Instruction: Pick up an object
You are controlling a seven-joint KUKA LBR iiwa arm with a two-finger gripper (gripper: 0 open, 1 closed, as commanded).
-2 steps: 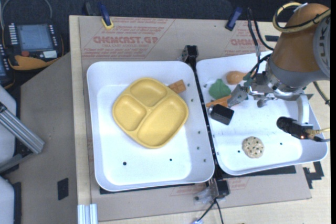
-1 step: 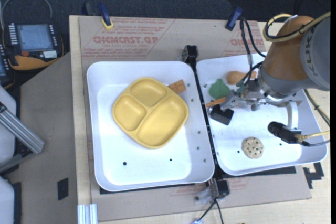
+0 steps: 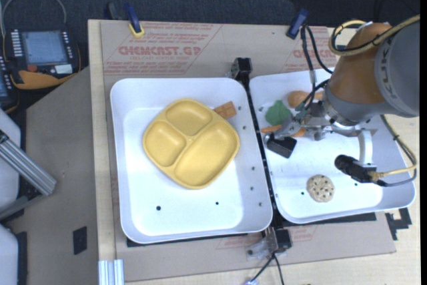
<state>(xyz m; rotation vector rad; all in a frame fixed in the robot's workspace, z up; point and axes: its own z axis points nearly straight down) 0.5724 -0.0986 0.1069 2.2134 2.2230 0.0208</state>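
Status: pick not completed as far as the view shows; nothing is seen lifted clear of a bin, and whether the gripper (image 3: 283, 142) is clenched, released or grasping cannot be told, so closing on an item and raising it appear to remain. Entries, nearest edge of the bench first. Item 1: cookie (image 3: 321, 187), round, flat, tan with dark chips, crumbly look, lying free at about 6 o'clock in the right bin (image 3: 400, 193), a shallow white moulded tray with rounded corners and a glossy floor. Item 2: left bin (image 3: 133, 210), same make, touching the right bin along their shared edge. Item 3: yellow plate (image 3: 191, 141), smooth matte plastic, three compartments, rounded outline, at the left bin's centre. Item 4: the gripper, black and blocky, low over the right bin at about 9 o'clock. Item 5: green object (image 3: 274, 112), soft-edged, leaf-like, just beyond the gripper at about 10 o'clock, the likeliest candidate by nearness. Item 6: brown block (image 3: 225, 110), small, wood-like, touching the plate's rim at 1 o'clock. Item 7: orange object (image 3: 298, 98), rounded, partly hidden by the arm, at 11 o'clock in the right bin.
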